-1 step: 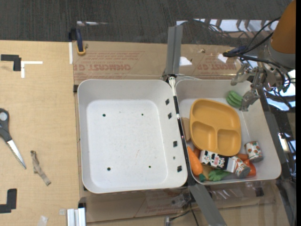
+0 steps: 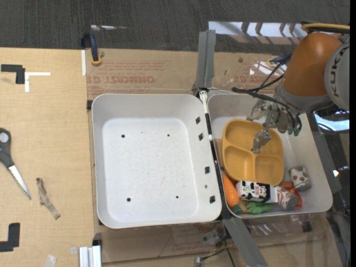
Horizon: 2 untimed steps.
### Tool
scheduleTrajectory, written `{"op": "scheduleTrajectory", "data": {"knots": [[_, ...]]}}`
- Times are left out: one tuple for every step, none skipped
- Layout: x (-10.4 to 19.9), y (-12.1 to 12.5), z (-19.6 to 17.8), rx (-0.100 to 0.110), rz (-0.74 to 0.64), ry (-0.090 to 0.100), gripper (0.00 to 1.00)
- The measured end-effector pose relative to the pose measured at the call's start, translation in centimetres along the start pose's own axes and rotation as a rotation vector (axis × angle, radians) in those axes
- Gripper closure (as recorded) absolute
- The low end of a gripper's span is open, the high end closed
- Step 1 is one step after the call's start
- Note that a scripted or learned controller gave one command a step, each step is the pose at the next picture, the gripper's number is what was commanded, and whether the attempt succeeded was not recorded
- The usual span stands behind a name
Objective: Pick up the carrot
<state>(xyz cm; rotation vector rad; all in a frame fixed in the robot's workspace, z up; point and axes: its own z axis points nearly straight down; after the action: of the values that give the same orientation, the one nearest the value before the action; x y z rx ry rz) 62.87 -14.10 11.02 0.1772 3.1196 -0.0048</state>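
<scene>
The carrot (image 2: 230,188) is lying at the right bin's (image 2: 317,149) lower-left edge, just beside the yellow divided tray (image 2: 245,160), partly covered by neighbouring toys. The jaws (image 2: 261,143) are hanging over that tray, well short of the target; whether they are spread cannot be told.

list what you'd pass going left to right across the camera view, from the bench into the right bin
scissors → left white bin → carrot → black-and-white carton → spotted block. The yellow divided tray and the pincer above it overlap those right-bin things, so they are left out.
</scene>
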Motion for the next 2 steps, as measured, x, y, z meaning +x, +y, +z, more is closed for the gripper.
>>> {"op": "scheduleTrajectory", "data": {"knots": [[-0.8, 3.0, 0.8, 0.002, -0.038, -0.008, 0.0], [1.2, 4.1, 0.5, 0.002, 0.043, -0.018, 0.0]]}}
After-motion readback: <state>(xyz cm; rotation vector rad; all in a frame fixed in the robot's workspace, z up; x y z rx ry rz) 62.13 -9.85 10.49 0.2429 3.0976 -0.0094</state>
